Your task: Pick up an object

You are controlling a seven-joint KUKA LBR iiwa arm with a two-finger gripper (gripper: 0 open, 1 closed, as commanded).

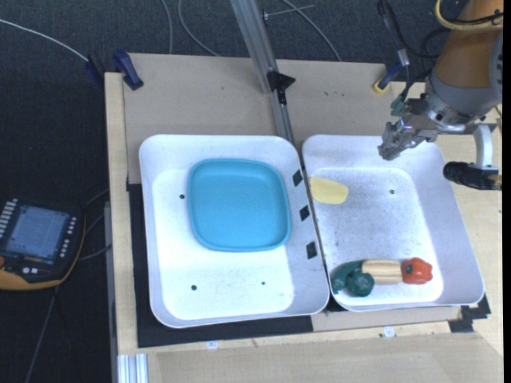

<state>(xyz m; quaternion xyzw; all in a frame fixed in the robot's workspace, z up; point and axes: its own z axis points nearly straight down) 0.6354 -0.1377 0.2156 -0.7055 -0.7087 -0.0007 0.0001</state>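
Observation:
In the right bin [447,214] a pale yellow flat piece [328,191] lies near the left wall. Along the front wall sit a dark green object [354,281], a tan roll-shaped piece [382,271] and a red object [416,270], side by side. My gripper [393,147] hangs over the bin's back right corner, well away from all of them, with nothing visible between its fingers. The left bin [160,214] holds a turquoise square plate [239,203].
A slanted metal pole [259,46] rises between the bins at the back. Blue clamps [128,69] sit on the bench's back corners. A handheld controller [36,242] lies on the floor at left, with cables across the dark carpet.

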